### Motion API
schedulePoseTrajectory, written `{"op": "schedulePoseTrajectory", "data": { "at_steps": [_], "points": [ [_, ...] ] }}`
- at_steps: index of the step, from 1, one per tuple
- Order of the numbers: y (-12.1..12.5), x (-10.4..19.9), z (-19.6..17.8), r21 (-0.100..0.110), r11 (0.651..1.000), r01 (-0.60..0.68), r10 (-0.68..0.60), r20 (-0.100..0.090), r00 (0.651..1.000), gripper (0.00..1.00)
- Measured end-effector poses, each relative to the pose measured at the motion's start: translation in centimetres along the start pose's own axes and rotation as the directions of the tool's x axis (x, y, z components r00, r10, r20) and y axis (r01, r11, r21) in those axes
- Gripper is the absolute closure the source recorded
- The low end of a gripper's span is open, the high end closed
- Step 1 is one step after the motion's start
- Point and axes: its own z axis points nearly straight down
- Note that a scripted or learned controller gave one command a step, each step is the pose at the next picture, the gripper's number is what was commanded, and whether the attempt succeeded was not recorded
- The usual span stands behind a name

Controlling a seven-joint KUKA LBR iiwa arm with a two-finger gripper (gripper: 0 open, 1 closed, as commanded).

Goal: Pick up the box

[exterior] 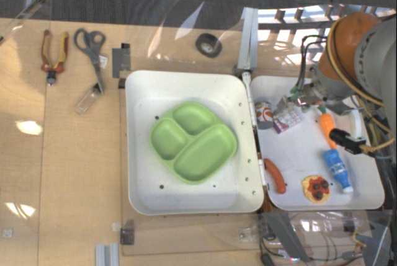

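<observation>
The box (286, 118) is a small silvery-white packet with a purple edge, lying tilted in the upper left part of the right bin (366, 199). My gripper (298, 99) hangs right at the box's upper right corner, reaching in from the grey arm with its orange band (353, 35) at the right. Dark cables and the wrist body hide the gripper's tips and where they meet the box. The box looks to be resting on the bin floor.
A red and white can (263, 113) lies just left of the box. An orange carrot (326, 124), blue bottle (338, 170), toy pizza (316, 188) and sausage (275, 175) share the right bin. A green divided plate (193, 141) fills the left bin (142, 196).
</observation>
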Motion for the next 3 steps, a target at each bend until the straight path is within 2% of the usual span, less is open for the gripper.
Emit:
{"op": "schedulePoseTrajectory", "data": {
  "at_steps": [1,2,3],
  "points": [
    [0.3,0.42,-0.01,-0.001,0.999,0.037,-0.037,0.014,0.999,0.0],
    [-0.13,0.82,-0.11,-0.015,0.997,0.07,-0.069,0.024,0.997,0.0],
    [0.54,0.6,-0.08,0.0,0.996,0.09,-0.09,0.018,0.996,0.0]
  ]
}}
